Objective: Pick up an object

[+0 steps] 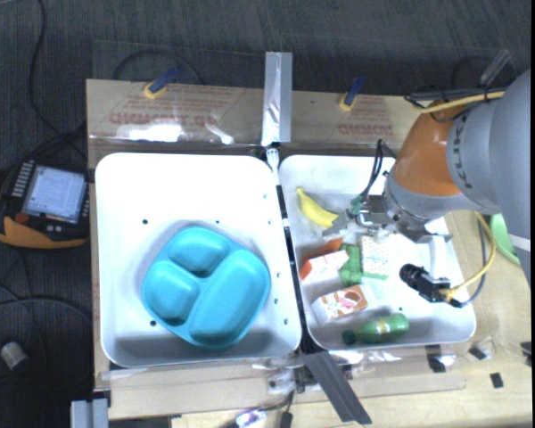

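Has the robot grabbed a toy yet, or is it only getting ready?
Nothing looks picked up yet. The banana, green bottle and small boxes all lie in the right bin. The gripper is low over that pile, right by the banana. Grabbing something and lifting it out is what's left.

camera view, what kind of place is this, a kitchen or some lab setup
Likely a robot test bench, not a kitchen: a robot arm reaches over two white bins, toy-like food such as a banana lies in one, and a handheld control unit sits on the dark floor.

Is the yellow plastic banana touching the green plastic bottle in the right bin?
Apart. The camera view shows the banana near the bin's top left and the bottle near its bottom edge.
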